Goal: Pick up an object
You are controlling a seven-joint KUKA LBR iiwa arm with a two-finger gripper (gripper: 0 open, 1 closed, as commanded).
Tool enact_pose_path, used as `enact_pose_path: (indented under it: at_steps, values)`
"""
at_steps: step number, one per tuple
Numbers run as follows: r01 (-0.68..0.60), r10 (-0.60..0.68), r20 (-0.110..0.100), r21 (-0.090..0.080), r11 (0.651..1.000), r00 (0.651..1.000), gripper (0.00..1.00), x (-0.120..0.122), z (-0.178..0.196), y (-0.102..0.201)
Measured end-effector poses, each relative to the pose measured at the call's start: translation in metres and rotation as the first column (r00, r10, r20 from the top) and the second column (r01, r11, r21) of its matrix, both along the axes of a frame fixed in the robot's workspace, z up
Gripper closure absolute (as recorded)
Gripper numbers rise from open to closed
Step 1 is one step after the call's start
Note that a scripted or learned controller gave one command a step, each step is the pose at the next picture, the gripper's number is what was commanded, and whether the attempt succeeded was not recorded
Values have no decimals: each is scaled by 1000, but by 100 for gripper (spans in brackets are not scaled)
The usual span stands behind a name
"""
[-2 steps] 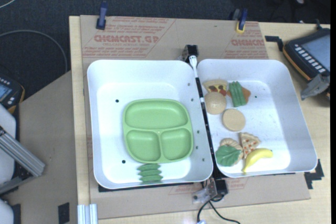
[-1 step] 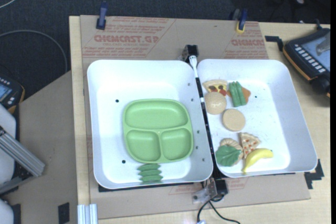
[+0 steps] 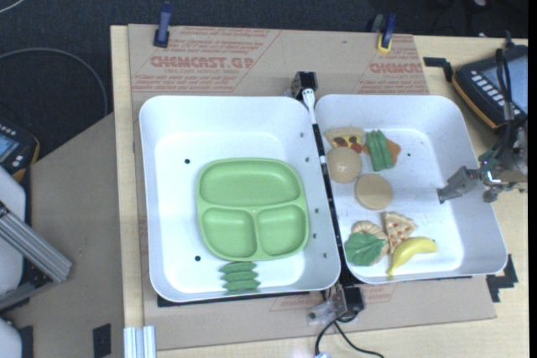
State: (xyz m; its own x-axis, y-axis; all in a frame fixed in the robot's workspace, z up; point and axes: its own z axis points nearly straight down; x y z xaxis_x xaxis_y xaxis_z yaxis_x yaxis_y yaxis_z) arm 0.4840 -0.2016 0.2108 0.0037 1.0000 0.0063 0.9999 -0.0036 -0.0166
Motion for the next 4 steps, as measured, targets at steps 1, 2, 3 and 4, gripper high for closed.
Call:
enact_pose_path:
  at_steps: [1, 2, 3, 4]
  values:
    - [-7, 7, 18, -2, 1000, 1000, 0, 52, -131, 45]
    - [-7, 7, 19, 6, 1000, 1000, 0, 122, -122, -6]
    - [-6, 6, 23, -6, 1000, 1000, 0, 89, -122, 54]
    - [-7, 7, 24, -9, 1000, 1000, 0, 155, -125, 43]
